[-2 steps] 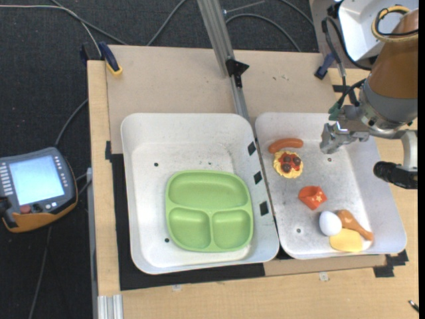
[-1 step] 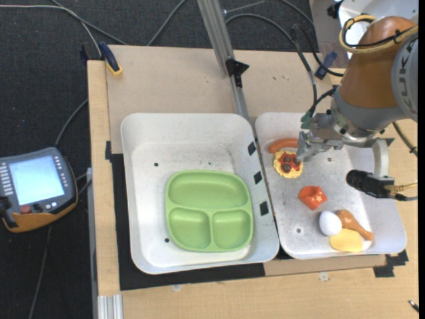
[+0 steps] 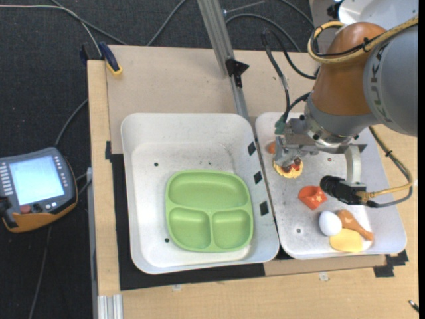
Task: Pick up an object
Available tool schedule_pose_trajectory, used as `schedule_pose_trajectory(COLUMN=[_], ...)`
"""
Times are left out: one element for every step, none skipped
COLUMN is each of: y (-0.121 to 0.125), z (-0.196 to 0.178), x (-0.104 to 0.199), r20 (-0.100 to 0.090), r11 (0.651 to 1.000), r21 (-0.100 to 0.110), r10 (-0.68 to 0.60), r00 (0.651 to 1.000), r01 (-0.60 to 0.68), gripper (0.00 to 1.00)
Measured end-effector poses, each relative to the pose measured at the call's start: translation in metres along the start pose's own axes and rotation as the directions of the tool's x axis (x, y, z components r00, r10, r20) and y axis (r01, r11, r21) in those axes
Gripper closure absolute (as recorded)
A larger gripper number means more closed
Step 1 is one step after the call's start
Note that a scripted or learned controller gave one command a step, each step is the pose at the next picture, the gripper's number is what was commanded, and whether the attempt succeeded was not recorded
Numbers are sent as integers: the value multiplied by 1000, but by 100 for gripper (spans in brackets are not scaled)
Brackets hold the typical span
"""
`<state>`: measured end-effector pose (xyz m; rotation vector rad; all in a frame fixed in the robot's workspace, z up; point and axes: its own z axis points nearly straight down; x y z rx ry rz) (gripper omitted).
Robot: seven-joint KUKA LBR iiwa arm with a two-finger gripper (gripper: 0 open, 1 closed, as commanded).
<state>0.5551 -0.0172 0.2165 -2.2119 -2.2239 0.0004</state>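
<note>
Toy [image 3: 290, 169] sits directly under your gripper [image 3: 289, 159] in the right bin [image 3: 392, 178]; whether it's pinched or the gripper spread, you cannot tell.

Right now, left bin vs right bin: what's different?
The left white bin looks wider and holds a green three-compartment plastic tray; the right white bin looks narrower and holds small toy foods, including a white egg and an orange piece. The gripper is over the right bin. Both are shallow and white.
</note>
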Motion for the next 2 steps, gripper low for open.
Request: schedule_pose_trajectory(y=[-10, -12], z=[6, -13], x=[56, 108], r20=[0, 0], r11=[1000, 1000], r21=[0, -6], r10=[-1, -2], r00=[1000, 1000], r01=[1, 2], gripper=[100, 100])
